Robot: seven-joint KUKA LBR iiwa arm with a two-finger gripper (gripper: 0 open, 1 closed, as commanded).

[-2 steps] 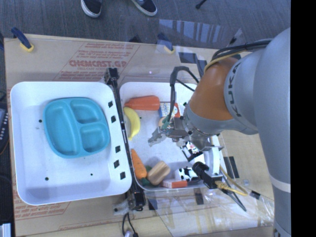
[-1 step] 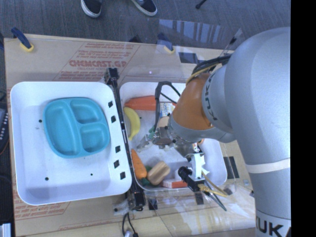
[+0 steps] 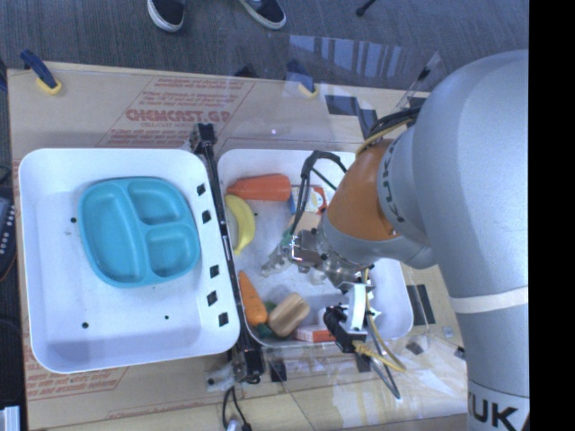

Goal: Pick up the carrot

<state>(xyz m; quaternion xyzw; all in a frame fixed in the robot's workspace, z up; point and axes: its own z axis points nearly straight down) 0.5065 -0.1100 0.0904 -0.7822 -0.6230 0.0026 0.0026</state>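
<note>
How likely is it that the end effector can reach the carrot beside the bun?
Probably yes: the carrot lies uncovered, with the end effector close by over the same bin. Its wall and the bun flank the carrot, which may crowd the grasp.

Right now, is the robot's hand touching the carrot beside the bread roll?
Apart. The camera view shows bare floor of the right bin between the hand and the carrot, a plain gap.
</note>
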